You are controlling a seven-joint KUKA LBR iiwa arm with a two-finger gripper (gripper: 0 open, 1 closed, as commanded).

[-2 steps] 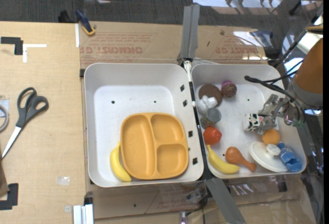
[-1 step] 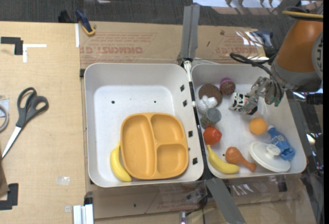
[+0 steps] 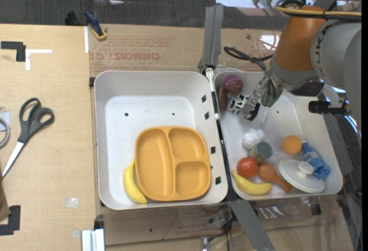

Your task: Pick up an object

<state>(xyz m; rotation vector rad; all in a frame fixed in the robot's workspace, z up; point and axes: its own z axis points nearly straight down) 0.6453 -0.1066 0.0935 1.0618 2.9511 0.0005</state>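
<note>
Wood-top bench (image 3: 52, 186): two white bins (image 3: 109, 146) side by side on cardboard sheet (image 3: 144, 51), scissors (image 3: 26, 126) left of them.

yellow divided tray (image 3: 172, 162) hides most of a banana (image 3: 131, 184); gripper (image 3: 246, 107) fingers too small to resolve; arm (image 3: 328, 42) cut off at right.

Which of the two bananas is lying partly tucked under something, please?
The banana in the left bin: it lies half hidden under the yellow divided plate. The banana in the right bin lies in full view beside the tomato.
</note>
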